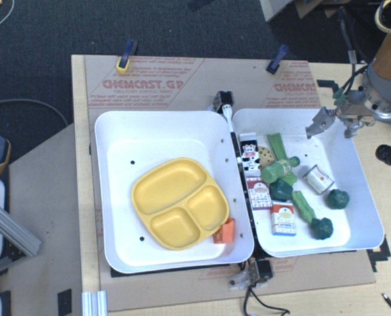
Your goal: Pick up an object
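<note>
Looking down on your bench, you see two shallow white bins side by side on a brown board. The left bin (pixel 110 176) has open floor along its far and left sides; a yellow divided plate (pixel 180 203) with three compartments fills its middle, and a small orange block (pixel 225 232) lies against the plate's near right edge. The right bin (pixel 360 196) is crowded down its left half, while its right side and far corner stay bare.

The plate looks smooth and matte, with rounded corners. In the right bin you have a row of flat printed cards (pixel 251 160) along the left wall, a small red and white box (pixel 284 219) at the near end, a cluster of green toy pieces (pixel 279 173) in the middle, a short silver can (pixel 318 178) lying on its side, and two dark green balls (pixel 338 199) toward the near right.

Your gripper (pixel 332 119) hangs above the far right part of the right bin, its two fingers spread apart with nothing between them. The silver can lies just nearer the camera than the gripper, apart from it, with the green pieces off to the can's left.
</note>
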Robot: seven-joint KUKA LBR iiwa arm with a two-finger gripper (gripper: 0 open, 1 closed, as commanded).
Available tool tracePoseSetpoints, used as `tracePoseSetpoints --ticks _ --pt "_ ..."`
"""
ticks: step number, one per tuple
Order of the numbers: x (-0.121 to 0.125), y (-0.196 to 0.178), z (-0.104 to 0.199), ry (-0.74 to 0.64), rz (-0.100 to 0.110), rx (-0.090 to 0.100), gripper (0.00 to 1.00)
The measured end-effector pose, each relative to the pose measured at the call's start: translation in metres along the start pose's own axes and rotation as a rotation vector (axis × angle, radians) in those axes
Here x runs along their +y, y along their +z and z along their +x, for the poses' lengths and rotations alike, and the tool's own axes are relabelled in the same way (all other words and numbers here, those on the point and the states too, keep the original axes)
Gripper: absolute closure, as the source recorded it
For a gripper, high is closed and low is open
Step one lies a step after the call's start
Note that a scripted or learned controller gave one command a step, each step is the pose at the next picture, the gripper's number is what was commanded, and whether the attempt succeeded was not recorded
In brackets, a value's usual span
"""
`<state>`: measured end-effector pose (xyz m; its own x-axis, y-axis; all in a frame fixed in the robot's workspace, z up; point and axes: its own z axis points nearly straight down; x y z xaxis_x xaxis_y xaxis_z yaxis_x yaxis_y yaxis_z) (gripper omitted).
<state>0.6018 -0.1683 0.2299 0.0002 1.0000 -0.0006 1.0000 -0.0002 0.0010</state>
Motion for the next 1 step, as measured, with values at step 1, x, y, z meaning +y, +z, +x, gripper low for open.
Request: tracePoseSetpoints --ticks 1 --pt "-0.0031 0.0428 0.0030 0.000 0.007 0.002 0.00"
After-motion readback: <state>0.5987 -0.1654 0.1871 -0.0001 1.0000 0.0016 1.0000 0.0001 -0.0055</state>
